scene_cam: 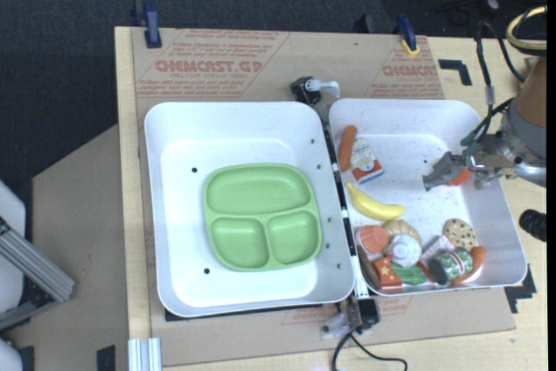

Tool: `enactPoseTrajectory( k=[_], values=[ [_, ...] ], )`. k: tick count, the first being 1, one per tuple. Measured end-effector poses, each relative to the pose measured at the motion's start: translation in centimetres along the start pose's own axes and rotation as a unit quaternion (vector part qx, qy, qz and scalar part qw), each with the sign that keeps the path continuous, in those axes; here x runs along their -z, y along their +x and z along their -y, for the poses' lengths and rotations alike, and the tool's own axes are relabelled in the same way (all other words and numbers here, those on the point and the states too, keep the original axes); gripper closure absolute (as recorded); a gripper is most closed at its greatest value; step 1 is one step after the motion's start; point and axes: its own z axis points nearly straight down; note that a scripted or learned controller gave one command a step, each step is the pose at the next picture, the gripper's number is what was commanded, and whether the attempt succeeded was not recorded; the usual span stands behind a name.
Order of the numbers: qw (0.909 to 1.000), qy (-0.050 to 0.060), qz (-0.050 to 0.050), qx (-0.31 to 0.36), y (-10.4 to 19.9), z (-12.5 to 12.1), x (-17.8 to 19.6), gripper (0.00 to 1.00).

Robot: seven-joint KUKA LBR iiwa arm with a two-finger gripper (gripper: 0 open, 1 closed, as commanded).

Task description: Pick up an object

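The grey two-finger hand [437, 176] hovers at three o'clock over the right white shallow bin [495, 221], fingers spread, grasping nothing. The yellow plastic banana [373, 204] lies toward nine o'clock of it, apart.

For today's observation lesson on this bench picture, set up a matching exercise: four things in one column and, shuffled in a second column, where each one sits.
Things:
1. green divided plate
2. banana
3. cookie
4. gripper

Places:
A. in the right bin, near its left wall, about halfway down
B. above the right bin's right half, coming in from the right
C. middle of the left bin
D. in the right bin, toward its lower right corner, by the pile of toy food

Pairs: 1-C, 2-A, 3-D, 4-B
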Motion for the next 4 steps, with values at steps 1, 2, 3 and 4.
enactPoseTrajectory(
  k=[1,2,3,4],
  values=[
    [1.0,0.003,-0.002,0.003,7.8,-1.0,-3.4,0.0],
    [1.0,-0.001,0.002,-0.001,1.9,-7.3,-11.2,0.0],
    [1.0,0.002,0.006,0.003,5.3,-15.6,-12.6,0.0],
    [1.0,-0.004,0.0,0.002,9.8,-12.3,-2.4,0.0]
  ],
)
